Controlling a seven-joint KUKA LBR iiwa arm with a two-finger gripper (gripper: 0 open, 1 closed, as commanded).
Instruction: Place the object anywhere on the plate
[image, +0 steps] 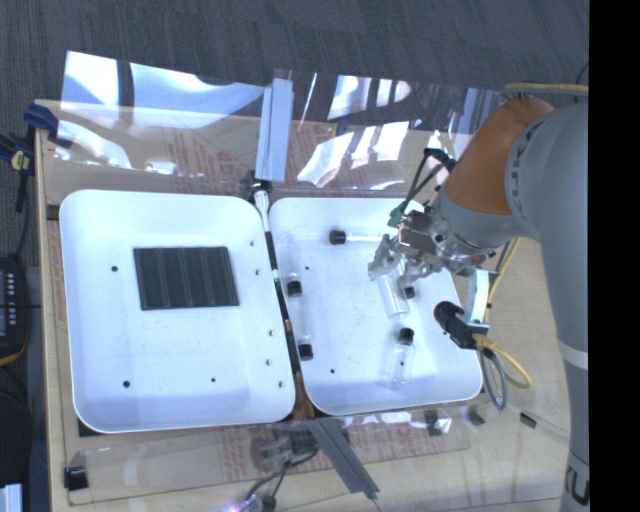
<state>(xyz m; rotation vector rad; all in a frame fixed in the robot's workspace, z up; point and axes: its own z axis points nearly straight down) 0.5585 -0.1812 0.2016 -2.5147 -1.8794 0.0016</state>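
Note:
The plate (186, 277) is a dark grey ribbed rectangle lying flat in the left bin (90, 380). Several clear vials with black caps lie in the right bin (340, 385): one (350, 237) near the back, one (400, 358) toward the front, and one (391, 295) in the middle. My gripper (388, 268) hangs low over the right bin, directly above and close to the middle vial. Whether it touches that vial is unclear from this angle.
Two more small black-capped pieces (293, 288) (304, 351) lie along the right bin's left wall. A black part (453, 323) of the arm's cabling overhangs the bin's right rim. A yellow cable (510, 370) loops beside the bin. A clear sheet (200, 100) lies behind both bins.

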